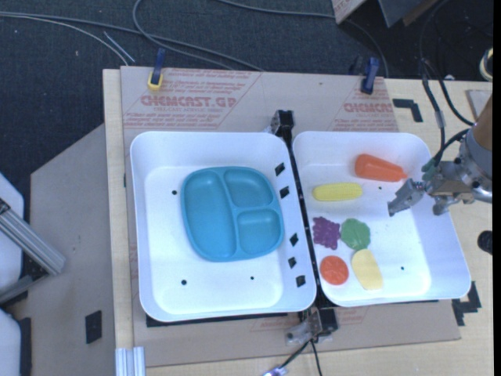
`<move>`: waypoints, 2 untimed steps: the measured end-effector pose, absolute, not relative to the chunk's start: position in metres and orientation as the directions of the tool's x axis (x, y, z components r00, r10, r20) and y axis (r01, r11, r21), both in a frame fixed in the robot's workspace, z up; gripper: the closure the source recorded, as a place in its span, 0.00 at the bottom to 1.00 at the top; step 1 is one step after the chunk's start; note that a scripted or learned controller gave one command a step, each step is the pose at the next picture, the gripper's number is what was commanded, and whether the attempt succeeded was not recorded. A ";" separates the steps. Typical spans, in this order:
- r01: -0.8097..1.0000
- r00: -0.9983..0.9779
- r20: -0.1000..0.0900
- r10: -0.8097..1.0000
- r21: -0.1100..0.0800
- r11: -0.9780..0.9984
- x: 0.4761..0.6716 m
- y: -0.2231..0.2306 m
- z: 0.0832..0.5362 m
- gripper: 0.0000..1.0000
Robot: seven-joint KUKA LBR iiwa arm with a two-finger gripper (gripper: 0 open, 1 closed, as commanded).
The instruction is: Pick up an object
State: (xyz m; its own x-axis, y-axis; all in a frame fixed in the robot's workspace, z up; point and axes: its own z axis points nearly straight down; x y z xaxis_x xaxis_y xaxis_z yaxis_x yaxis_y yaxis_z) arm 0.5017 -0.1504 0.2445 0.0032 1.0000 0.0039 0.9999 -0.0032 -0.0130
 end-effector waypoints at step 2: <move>1.000 0.000 0.003 1.000 -0.006 0.000 0.501 -0.147 0.207 0.00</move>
State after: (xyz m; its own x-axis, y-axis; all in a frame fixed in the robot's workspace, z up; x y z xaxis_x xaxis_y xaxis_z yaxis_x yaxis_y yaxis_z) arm 0.5011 -0.1467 0.2072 0.0004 1.0000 0.0030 1.0000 -0.0004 -0.0063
